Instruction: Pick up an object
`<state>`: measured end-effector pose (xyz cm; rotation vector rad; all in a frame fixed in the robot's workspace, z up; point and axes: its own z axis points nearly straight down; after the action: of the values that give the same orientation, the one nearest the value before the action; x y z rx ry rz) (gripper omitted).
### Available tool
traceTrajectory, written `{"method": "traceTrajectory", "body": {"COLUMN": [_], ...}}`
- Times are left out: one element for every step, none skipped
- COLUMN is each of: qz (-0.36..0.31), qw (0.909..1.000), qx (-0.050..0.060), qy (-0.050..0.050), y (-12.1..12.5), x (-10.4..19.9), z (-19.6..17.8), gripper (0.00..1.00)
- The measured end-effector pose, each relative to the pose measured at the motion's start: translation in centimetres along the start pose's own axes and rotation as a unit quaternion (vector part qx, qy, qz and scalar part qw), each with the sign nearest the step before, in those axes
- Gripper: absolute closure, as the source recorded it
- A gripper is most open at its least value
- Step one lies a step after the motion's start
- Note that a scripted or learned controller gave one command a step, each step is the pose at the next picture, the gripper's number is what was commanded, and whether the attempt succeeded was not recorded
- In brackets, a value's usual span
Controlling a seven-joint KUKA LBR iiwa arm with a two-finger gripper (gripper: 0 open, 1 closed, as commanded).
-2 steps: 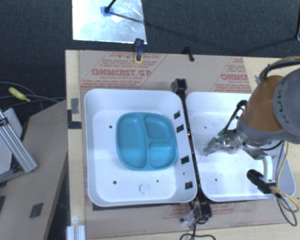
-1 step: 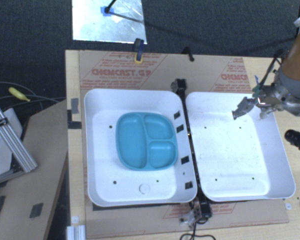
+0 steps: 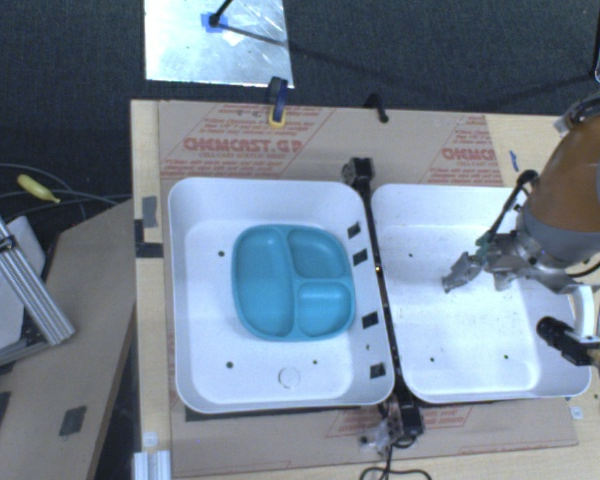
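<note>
Your claw [image 3: 458, 274] hovered above the right shallow white plastic bin [image 3: 420, 368], its spread beyond telling, well apart from the blue three-compartment plastic plate [image 3: 290, 280] lying in the left bin [image 3: 205, 368].

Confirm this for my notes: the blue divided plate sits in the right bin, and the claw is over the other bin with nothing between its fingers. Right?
Not quite. The camera view shows the blue divided plate in the left bin, not the right one. The claw is over the other bin, the right bin, with nothing between its fingers, as you noted.
</note>
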<state>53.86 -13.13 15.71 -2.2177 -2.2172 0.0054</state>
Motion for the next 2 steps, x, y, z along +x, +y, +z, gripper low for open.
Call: {"method": "traceTrajectory", "body": {"qz": [0.002, -0.005], "qw": [1.0000, 1.0000], "qx": [-0.003, -0.007], "qy": [-0.001, 0.000], "y": [-3.5, 2.8], "x": [-3.5, 1.4], "z": [7.6, 7.2], "gripper": [0.00, 0.00]}}
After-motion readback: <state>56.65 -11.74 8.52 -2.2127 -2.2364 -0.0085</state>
